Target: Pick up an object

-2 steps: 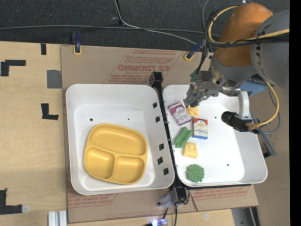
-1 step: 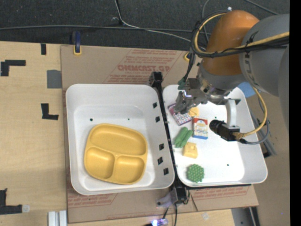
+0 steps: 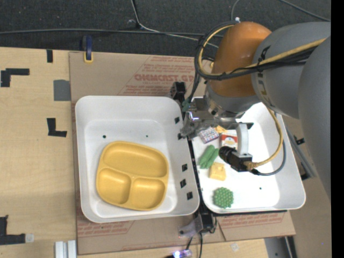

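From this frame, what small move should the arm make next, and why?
Probably ease the tool down at the right bin's upper left corner. It already hangs there, with the green pod and cheese wedge just below it in the picture and nothing seen in its grip.

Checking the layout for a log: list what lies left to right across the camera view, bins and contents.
Left bin → yellow divided plate → green pod → round green ball → right bin.
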Controlling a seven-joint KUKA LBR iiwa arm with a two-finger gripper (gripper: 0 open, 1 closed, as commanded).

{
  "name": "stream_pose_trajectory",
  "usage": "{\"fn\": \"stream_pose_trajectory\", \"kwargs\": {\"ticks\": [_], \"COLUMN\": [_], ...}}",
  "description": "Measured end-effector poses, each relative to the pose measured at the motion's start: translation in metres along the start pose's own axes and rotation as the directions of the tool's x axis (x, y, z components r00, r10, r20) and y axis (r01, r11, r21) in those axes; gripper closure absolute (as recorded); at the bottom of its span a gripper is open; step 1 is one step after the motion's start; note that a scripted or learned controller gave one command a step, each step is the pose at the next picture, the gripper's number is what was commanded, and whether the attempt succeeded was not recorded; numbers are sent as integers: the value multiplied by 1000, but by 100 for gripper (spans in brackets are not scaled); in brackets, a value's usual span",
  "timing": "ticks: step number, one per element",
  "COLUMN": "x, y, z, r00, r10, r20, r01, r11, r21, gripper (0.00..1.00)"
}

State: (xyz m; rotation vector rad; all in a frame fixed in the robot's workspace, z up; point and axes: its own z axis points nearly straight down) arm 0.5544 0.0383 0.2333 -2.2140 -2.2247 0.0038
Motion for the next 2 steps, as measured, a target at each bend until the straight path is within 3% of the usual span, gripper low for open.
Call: {"fn": "stream_pose_trajectory", "kwargs": {"ticks": [1, 2], "x": [45, 42], "y": [-33, -32], "z": [-3, -2], "r00": [1000, 1000], "r10": [-1, 3], "r20": [-1, 1], "r01": [1, -3], "r11": [1000, 1000], "r21": [0, -1], "gripper": [100, 0]}}
